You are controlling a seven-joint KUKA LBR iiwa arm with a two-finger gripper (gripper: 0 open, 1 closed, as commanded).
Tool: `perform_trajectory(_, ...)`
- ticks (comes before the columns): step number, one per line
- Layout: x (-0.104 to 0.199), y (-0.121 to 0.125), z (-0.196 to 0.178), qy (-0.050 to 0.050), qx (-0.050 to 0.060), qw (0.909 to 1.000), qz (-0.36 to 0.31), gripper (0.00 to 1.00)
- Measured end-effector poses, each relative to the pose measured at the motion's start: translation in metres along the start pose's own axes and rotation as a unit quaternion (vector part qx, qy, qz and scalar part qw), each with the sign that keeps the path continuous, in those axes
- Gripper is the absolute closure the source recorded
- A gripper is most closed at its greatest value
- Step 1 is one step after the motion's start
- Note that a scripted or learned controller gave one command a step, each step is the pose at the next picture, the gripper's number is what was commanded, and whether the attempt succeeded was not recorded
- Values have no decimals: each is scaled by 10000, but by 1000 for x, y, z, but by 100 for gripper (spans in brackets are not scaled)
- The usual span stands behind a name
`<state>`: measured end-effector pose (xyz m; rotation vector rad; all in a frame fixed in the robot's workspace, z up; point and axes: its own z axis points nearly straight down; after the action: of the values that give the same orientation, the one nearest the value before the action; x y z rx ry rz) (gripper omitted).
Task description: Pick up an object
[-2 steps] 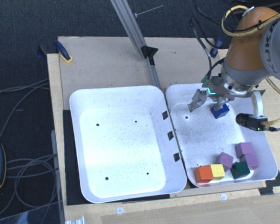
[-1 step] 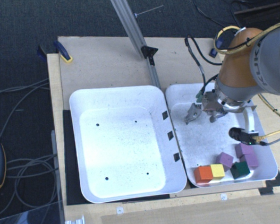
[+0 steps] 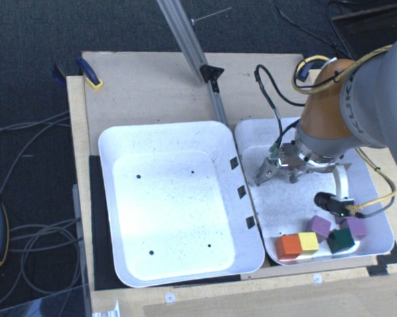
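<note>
Camera view: hand (image 3: 274, 172) low over the right bin (image 3: 258, 132), toward its far left part; whether it is open or closed cannot be told. Blocks cluster at the bin's near edge, well apart from the hand, toward near-right: orange block (image 3: 289, 246), yellow block (image 3: 307, 241), green block (image 3: 339, 240), two purple blocks (image 3: 320, 224). None is markedly elongated. No legible writing or brands.
</note>
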<state>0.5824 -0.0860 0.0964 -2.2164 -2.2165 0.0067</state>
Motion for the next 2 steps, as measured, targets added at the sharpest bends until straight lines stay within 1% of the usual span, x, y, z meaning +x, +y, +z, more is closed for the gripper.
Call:
perform_trajectory(1, 0, 2, -14, -1, -45, 10000, -4, 100)
perform_trajectory(2, -8, 6, -75, -17, -81, 10000, -4, 100)
